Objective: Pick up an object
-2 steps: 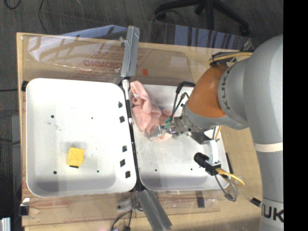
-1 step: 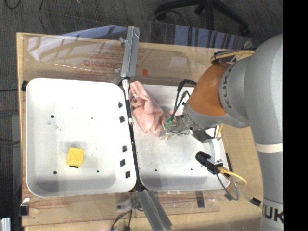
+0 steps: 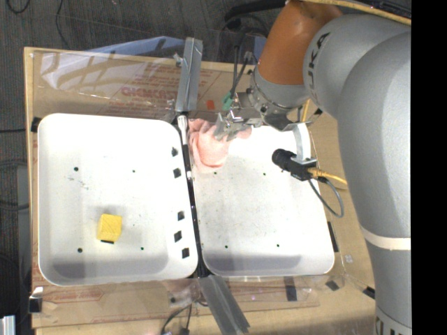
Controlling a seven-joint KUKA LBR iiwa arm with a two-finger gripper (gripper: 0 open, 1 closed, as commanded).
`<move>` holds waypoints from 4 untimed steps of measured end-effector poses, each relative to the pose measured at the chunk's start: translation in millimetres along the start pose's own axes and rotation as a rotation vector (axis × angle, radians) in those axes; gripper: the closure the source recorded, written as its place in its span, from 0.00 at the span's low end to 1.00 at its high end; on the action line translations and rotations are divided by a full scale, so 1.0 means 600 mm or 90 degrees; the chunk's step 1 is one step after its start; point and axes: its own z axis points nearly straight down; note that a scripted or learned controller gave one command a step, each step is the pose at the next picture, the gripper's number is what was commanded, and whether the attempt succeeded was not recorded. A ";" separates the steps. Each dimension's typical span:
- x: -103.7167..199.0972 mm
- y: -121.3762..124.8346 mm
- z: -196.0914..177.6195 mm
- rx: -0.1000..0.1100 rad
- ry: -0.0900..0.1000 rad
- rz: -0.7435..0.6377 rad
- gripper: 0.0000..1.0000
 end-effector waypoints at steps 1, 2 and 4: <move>0.035 0.011 0.027 0.003 0.000 0.031 1.00; 0.051 0.046 0.013 -0.001 -0.001 -0.221 1.00; 0.016 0.063 0.015 -0.002 -0.002 -0.490 1.00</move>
